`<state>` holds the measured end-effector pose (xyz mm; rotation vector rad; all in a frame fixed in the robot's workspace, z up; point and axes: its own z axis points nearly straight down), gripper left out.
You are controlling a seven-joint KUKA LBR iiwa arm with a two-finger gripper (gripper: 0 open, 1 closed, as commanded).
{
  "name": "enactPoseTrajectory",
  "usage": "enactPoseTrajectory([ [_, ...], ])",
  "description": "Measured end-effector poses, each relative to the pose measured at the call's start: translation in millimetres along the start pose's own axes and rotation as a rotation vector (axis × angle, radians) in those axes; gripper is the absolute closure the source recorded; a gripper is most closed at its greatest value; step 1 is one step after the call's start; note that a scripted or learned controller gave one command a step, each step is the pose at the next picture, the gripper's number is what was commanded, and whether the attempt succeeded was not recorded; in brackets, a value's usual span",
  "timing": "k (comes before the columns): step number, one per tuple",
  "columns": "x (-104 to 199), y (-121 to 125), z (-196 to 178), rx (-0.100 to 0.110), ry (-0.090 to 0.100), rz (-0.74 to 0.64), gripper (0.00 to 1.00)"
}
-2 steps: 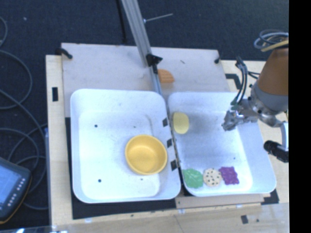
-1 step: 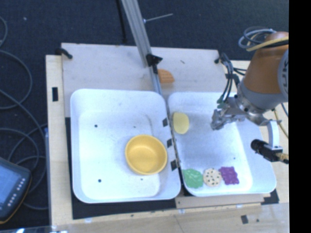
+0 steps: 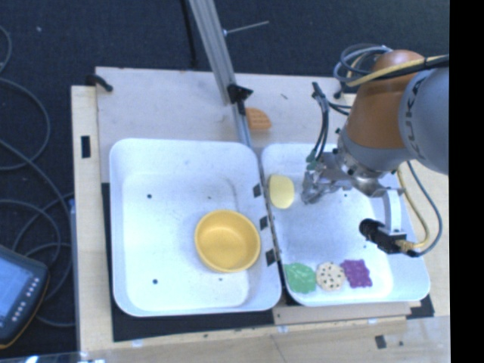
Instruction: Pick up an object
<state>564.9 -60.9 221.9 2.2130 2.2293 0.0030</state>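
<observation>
Two shallow white bins sit side by side on the desk. The left bin holds a yellow bowl, upright, near its lower right corner. The right bin carries four small things: a pale yellow oval piece against its left wall in the middle of the frame, and along its lower edge a green piece, a round spotted cookie and a purple piece, lined up close together. The grey and orange arm comes in from the upper right, and its claw hangs just right of the pale yellow piece; whether it touches it, or how wide it stands, I cannot tell. An orange object lies on the desk above the bins, beside a slanted metal rail.
</observation>
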Motion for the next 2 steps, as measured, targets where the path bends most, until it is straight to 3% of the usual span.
enactPoseTrajectory([
  [2,107.6,7.3,-12.8,-0.001,0.001,-0.002,1.00],
])
